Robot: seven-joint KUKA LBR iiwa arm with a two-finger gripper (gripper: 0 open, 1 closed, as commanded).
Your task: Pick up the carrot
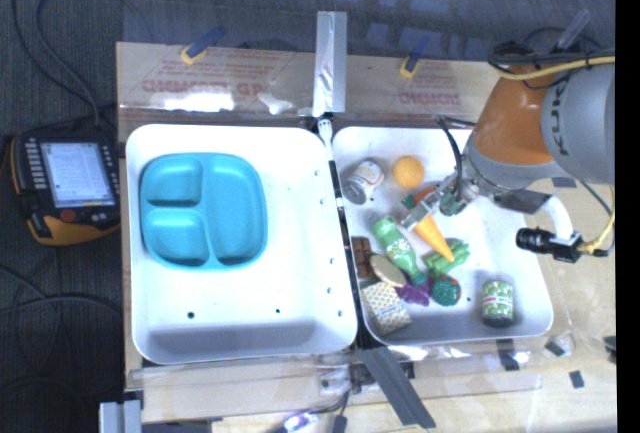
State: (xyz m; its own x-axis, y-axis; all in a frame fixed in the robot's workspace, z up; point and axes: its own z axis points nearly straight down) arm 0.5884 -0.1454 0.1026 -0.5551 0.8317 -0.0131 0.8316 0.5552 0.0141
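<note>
The carrot (434,235) is a small orange cone with a green leafy end (455,252). It lies in the right bin (530,271), near the bin's middle, with its narrow tip pointing up-left. My gripper (424,207) hangs low over the bin, right at the carrot's narrow tip. The grey arm with its orange band (510,126) reaches in from the upper right. The wrist covers the gripper's end, so its hold on the carrot is hidden.
Around the carrot lie an orange ball (407,171), a round tin (362,179), a green bottle (395,243), a purple toy (415,293), a green-labelled can (497,301) and a woven piece (385,309). The left bin (170,321) holds a blue divided plate (203,209).
</note>
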